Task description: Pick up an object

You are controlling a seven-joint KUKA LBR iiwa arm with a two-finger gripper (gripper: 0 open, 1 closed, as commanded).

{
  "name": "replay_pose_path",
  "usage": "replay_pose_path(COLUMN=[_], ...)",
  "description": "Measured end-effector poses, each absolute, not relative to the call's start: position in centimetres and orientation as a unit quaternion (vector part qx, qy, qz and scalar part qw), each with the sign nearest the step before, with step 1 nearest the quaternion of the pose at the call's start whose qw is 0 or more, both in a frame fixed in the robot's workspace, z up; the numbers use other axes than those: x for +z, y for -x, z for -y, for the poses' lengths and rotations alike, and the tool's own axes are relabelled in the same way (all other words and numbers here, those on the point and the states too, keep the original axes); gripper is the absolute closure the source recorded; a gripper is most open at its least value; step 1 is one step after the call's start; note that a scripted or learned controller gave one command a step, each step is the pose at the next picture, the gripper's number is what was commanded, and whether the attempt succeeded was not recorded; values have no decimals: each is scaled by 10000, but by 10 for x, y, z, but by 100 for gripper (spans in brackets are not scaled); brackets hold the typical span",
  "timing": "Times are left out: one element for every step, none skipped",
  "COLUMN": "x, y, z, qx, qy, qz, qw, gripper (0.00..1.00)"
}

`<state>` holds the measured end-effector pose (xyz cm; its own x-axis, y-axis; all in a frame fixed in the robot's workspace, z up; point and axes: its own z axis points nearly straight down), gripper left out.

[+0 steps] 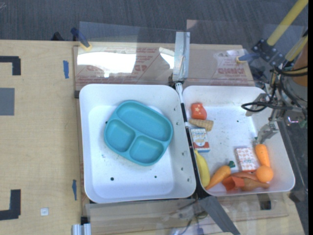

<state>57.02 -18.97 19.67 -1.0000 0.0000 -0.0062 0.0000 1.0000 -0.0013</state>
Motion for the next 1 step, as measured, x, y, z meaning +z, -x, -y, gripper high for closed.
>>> replay_pose_path(x=[102], y=[-526], z=[194], qx=[-28], qy=[116], qz=[-9999], qw=[105], gripper=[0])
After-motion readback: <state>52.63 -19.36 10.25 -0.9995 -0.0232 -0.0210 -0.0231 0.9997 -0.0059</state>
